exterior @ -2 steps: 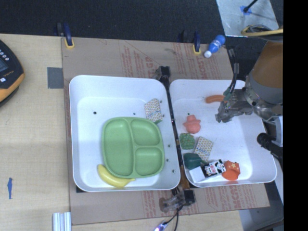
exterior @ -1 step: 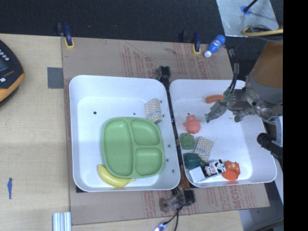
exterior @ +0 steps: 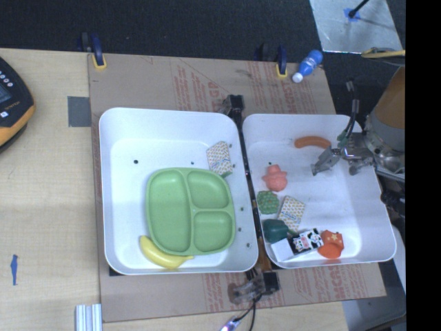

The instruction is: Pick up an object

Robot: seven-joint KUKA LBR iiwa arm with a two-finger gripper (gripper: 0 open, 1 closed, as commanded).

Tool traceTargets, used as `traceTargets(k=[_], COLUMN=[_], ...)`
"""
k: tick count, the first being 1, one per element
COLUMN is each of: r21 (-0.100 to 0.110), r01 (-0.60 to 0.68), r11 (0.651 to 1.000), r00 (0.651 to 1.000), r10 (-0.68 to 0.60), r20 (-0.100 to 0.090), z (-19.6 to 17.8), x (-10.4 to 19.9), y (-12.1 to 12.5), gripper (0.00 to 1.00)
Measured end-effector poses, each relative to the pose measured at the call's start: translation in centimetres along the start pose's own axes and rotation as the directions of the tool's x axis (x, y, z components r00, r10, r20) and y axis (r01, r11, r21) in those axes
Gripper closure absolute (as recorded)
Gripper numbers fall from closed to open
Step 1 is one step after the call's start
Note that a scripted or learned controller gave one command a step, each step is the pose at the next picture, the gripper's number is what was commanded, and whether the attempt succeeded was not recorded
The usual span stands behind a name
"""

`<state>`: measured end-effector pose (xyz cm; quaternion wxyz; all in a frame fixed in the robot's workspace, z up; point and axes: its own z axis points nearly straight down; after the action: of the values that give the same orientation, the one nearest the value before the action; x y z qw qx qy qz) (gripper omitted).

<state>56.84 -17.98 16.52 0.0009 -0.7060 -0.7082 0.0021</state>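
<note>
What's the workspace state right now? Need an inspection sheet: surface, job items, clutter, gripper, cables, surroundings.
Surface: wooden bench with a brown board under two white bins, left bin and right bin.
Job items: right bin holds an orange sausage, pink toy, green lump, patterned packet, dark green block, black-and-white toy, orange-red toy.
Clutter: left bin holds a green divided plate, banana, second patterned packet.
Gripper: gripper open over the right bin, holding nothing.
Cables: wires at the board's front edge.
Surroundings: blue-capped bottle, yellow-black device.
</note>
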Motion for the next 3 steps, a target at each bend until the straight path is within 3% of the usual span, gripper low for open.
traceTargets(k=[1, 2, 3], r21=[-0.004, 0.002, -0.003], r01=[0.001, 0.001, 0.001], r11=[1.000, 1.000, 1.000], r00=[1.000, 1.000, 1.000], r10=[-0.001, -0.001, -0.001], r20=[-0.001, -0.002, -0.001], z=[-5.7, 4.7, -1.6], x=[0.3, -2.4, -3.3], y=[8.5, 1.8, 8.8], gripper=[0.00, 0.00, 0.00])
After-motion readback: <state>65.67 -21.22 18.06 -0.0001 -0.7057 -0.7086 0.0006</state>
